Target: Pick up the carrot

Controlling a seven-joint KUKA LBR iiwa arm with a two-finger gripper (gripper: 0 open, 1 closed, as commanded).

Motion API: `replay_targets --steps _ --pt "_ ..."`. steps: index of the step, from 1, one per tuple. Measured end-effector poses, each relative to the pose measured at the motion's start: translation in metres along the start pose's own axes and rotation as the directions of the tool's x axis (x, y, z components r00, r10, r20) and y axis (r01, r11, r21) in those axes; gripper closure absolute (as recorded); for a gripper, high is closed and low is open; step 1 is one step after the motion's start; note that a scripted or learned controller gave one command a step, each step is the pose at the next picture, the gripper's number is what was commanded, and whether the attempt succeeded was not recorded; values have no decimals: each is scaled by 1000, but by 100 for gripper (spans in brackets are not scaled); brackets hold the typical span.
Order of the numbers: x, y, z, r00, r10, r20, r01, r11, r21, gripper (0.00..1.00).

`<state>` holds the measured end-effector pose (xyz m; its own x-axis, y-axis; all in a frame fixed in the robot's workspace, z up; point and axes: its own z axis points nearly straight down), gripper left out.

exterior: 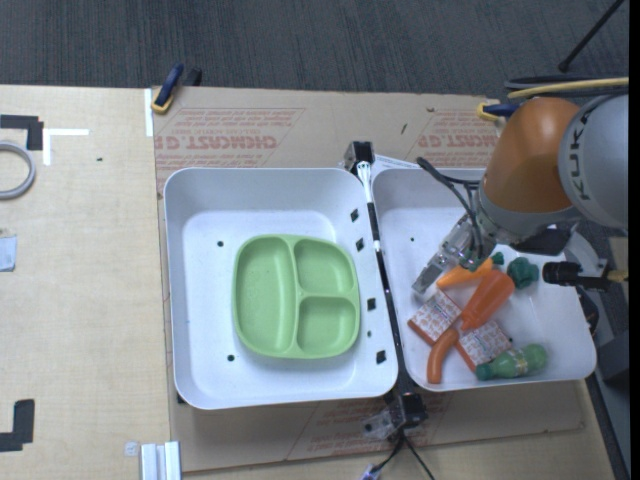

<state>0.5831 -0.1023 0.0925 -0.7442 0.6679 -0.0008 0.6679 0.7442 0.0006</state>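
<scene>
The carrot (463,276) is a small orange piece with a green tip at its right end, lying in the right bin (560,348) near its middle. A bigger orange vegetable (487,298) lies slantwise just below it, touching it. My gripper (440,266) hangs low in the right bin, right at the carrot's left end, its metal parts running from upper right to lower left. From this angle I cannot make out whether anything sits in it. The arm's orange band (530,153) rises above it.
The right bin also holds two red-and-white packets (436,318), a curved orange sausage-like piece (439,358), a light green vegetable (513,362) and a dark green item (522,271). The left bin (190,268) holds a green divided plate (297,296).
</scene>
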Motion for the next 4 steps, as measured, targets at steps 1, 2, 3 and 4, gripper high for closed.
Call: replay_targets --steps 1,2,3,4 --pt "11 -1 0 997 -72 0 72 997 0 0" --pt "27 41 -100 973 -232 3 232 973 -1 0" --pt "38 -25 -3 799 -601 1 601 799 0 0" --pt "4 -3 -3 684 -729 4 729 684 0 0"
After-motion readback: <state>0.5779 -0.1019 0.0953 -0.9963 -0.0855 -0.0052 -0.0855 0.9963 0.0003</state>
